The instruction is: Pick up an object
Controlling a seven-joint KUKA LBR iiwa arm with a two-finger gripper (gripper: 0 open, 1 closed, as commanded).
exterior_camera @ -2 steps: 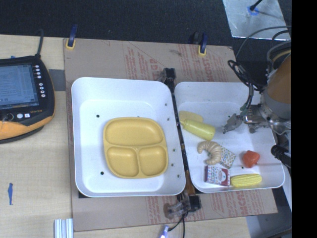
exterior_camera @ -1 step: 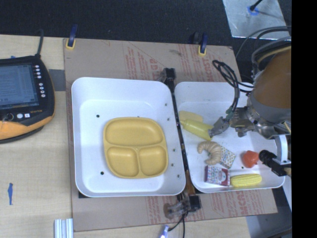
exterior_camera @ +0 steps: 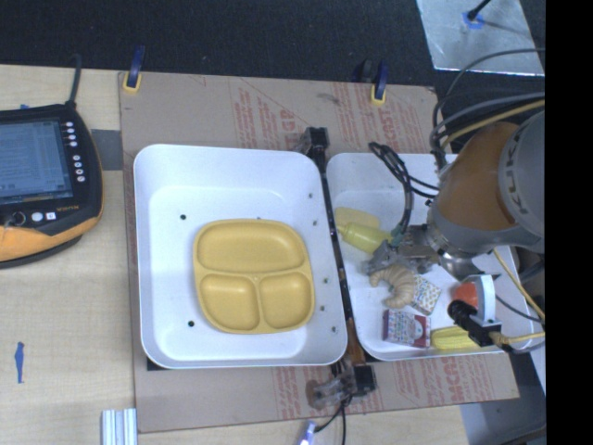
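The arm [exterior_camera: 486, 188] reaches into the right bin [exterior_camera: 371, 179], its gripper [exterior_camera: 394, 258] low over the clutter at that bin's centre. Whether it is open or closed, I cannot tell.

The likeliest target is the tan piece [exterior_camera: 400, 290] at the gripper's 6 o'clock, touching or just under the tool. The yellow piece [exterior_camera: 359, 230] lies at its 10 o'clock.

To do this well, the descent should centre on one item only, straddling the tan piece clear of the card [exterior_camera: 406, 327] at 6 o'clock, then lift straight up.

Counted: two bins, one divided tray [exterior_camera: 253, 274] in the left bin [exterior_camera: 157, 248], one tan piece, one yellow piece, one card, one red-and-white item [exterior_camera: 473, 295], one yellow bar [exterior_camera: 449, 339].
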